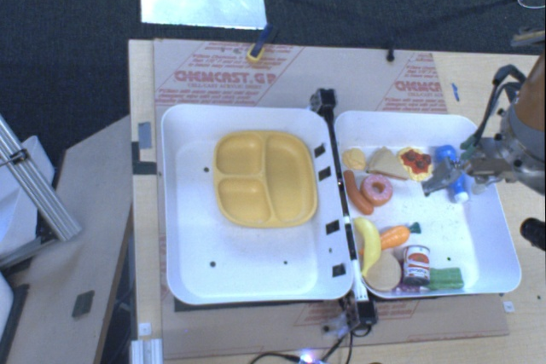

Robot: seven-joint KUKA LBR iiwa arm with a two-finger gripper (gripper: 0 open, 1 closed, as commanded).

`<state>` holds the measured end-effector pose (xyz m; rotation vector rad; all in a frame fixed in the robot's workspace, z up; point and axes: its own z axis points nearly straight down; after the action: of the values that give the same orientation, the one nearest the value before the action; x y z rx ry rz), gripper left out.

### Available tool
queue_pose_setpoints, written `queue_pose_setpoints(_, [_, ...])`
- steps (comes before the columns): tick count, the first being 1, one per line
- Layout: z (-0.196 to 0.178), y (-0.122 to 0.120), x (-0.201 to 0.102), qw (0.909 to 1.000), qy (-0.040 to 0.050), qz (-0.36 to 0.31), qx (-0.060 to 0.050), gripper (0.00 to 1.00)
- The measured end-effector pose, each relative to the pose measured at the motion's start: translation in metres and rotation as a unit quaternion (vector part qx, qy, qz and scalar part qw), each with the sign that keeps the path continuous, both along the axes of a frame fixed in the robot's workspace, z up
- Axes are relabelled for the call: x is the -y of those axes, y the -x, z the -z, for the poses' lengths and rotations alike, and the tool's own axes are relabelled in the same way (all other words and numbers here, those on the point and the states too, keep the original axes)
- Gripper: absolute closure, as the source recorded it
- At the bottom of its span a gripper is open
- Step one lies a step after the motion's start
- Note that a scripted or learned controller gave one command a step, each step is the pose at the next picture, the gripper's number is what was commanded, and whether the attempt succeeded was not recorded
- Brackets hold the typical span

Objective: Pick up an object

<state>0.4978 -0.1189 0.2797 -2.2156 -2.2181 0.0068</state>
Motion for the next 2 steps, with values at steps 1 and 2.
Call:
queue_pose_setpoints(1, [-0.005, -0.002, 0.0, 1.0, 0.0009, -0.001, 0.005, 0.0])
queue_pose_setpoints(2, [0.039, 0.003, 0.004, 1.0, 0.0006, 0.0, 0.003, 0.0])
